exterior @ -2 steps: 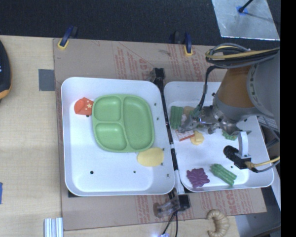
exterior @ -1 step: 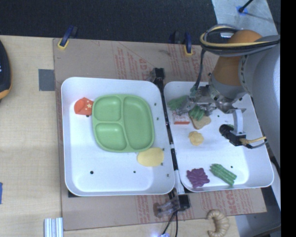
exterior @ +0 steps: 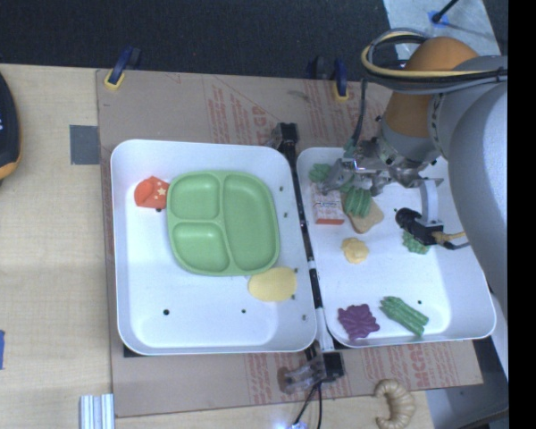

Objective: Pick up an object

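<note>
At twelve o'clock in the right bin (exterior: pixel 469 315), the jaws (exterior: pixel 357 186) are crowded by small toys, so their state cannot be told

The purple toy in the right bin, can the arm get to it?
Probably yes. The purple toy lies in the open near the bin's front edge, with a green piece beside it but nothing on top. The pincer hangs over the same bin's far end.

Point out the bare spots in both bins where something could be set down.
Left bin: bare floor along the front, below the green divided plate and yellow piece, plus a strip left of the plate under the red toy.
Right bin: a patch between the small yellow lump and purple grapes.
Crowded: its far end, around the gripper.
</note>
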Tool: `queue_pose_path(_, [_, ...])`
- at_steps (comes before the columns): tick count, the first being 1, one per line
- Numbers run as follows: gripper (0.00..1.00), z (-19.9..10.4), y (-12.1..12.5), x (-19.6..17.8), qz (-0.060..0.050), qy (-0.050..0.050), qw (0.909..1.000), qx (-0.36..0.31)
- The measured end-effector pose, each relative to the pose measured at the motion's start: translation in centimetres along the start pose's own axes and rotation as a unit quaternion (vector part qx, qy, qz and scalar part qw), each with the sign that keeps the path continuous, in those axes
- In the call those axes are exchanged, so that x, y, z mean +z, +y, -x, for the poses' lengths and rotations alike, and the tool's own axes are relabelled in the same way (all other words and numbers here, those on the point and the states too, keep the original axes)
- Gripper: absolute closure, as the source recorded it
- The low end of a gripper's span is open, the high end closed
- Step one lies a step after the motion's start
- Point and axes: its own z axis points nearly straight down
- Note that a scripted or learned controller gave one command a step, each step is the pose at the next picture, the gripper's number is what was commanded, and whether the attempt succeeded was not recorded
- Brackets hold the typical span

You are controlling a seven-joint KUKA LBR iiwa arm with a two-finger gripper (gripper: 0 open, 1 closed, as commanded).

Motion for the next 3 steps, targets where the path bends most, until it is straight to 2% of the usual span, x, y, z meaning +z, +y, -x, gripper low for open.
queue_pose_path(1, [0.00,1.6,-1.3,-0.1,0.002,0.000,1.0000,0.003])
queue_pose_path(2, [0.00,0.4,-4.0,-0.1,0.003,-0.002,1.0000,0.004])
queue_pose_path(3, [0.00,2.3,0.0,0.0,0.001,0.000,1.0000,0.000])
